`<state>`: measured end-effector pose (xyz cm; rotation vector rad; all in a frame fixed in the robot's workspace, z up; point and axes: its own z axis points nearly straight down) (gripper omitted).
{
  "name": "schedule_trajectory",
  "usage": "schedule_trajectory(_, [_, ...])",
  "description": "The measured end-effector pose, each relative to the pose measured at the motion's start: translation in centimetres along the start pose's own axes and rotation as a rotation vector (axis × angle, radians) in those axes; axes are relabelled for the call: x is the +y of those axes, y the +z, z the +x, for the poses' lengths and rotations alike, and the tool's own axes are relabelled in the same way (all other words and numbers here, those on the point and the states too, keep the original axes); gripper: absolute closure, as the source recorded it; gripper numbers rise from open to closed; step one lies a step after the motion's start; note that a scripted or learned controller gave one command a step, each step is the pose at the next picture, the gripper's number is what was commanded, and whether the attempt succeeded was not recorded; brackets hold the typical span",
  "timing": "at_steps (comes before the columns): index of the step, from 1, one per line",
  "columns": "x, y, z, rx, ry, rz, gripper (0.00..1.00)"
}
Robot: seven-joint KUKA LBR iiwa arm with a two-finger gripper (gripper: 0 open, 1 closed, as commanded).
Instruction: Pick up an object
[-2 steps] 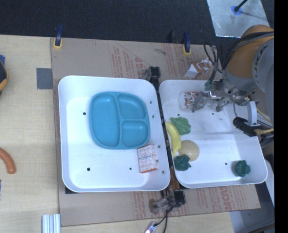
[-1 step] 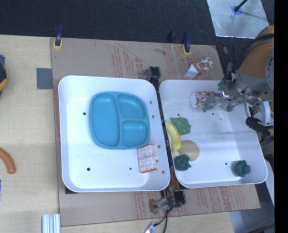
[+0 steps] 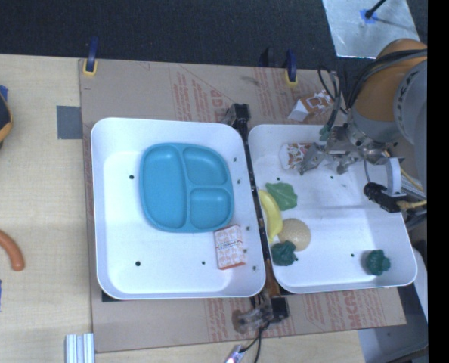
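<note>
From the camera above, no pick has happened yet, as far as I can tell. The gripper point(image 3: 326, 159) is low over the far part of the right white bin point(image 3: 338, 278), with nothing between its fingers. The fingers look spread apart. Just beside them on the left lies a small crinkly snack packet point(image 3: 294, 155). It looks like the closest thing to grab.

Other things wait in that bin. A yellow plastic banana point(image 3: 270, 214) lies by the left wall, touching a green leafy toy point(image 3: 283, 195). A round tan ball point(image 3: 295, 234) and a dark green lump point(image 3: 283, 253) sit nearer. Another dark green lump point(image 3: 376, 262) is in the near right corner.

The left white bin point(image 3: 115, 271) holds a blue plastic divided plate point(image 3: 185, 187) and a small red and white packet point(image 3: 229, 246).

The grey arm with its orange band point(image 3: 383, 89) comes in from the far right and bends down toward the bin. I think closing on something and lifting are both left to do.
</note>
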<state>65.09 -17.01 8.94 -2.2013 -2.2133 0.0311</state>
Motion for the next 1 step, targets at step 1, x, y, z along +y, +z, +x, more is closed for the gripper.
schedule_trajectory(1, [0.03,0.03,-3.60,0.006,0.000,-0.001,0.00])
